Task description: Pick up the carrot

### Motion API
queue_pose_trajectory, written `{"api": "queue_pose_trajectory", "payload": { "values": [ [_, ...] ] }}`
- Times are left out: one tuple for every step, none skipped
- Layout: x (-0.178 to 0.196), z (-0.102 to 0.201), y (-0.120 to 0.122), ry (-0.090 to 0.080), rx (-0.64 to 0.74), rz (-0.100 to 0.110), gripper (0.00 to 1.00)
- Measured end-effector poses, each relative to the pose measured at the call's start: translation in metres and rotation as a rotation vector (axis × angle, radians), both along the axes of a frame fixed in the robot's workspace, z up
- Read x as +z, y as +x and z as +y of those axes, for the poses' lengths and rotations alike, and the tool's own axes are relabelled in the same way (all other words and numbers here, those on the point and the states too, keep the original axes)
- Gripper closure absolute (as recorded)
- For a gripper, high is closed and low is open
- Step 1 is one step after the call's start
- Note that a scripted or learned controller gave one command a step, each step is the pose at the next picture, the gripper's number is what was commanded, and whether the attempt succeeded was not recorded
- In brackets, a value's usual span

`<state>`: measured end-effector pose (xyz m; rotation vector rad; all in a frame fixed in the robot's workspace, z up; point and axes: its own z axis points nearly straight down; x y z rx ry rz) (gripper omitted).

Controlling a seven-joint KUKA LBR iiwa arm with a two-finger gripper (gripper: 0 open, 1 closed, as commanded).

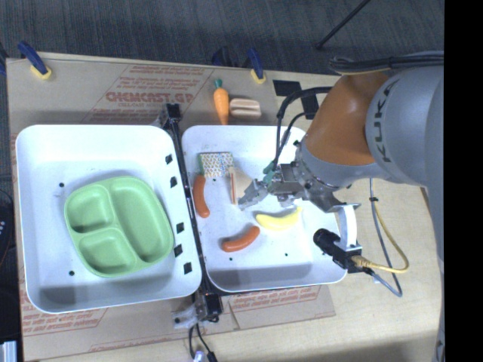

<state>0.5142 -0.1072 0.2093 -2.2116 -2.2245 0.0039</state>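
Orange carrot (220, 102) w/ a green top is lying on the cardboard-covered counter (136, 89), outside both bins, just past the far rim of the right bin (302, 274). It's sitting upright in the view, green end pointing away, right beside a small tan bun-like piece (244, 108) that's resting to its right, approx. touching.

Grey arm w/ the orange band (343, 127) is reaching in from the right and hanging over the right bin. Its claw (253, 193) is pointing left, toward the bin's middle, well apart from the carrot: the carrot is lying up and to the left of it, beyond the bin wall. Claw fingers are looking spread, w/ nothing visibly between them, though the tips are small and a bit blurred.

Inside the right bin, several toy foods are lying loose: a speckled rectangular block (216, 164) near the far-left part, a thin tan stick (232, 186) just beside it, an orange-red sausage (201, 196) along the left wall, another sausage (240, 239) nearer the front, and a yellow banana (277, 219) just below the claw.

Left bin (45, 149) is holding a green divided plate (117, 225) w/ three compartments. Blue clamps (34, 59) are gripping the counter's far edge.
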Motion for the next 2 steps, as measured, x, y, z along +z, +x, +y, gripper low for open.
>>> {"api": "queue_pose_trajectory", "payload": {
  "values": [
    [-0.019, -0.055, -0.038, -0.001, -0.131, 0.0, 0.0],
    [-0.096, -0.022, 0.053, 0.0, -0.028, -0.001, 0.0]
  ]
}}
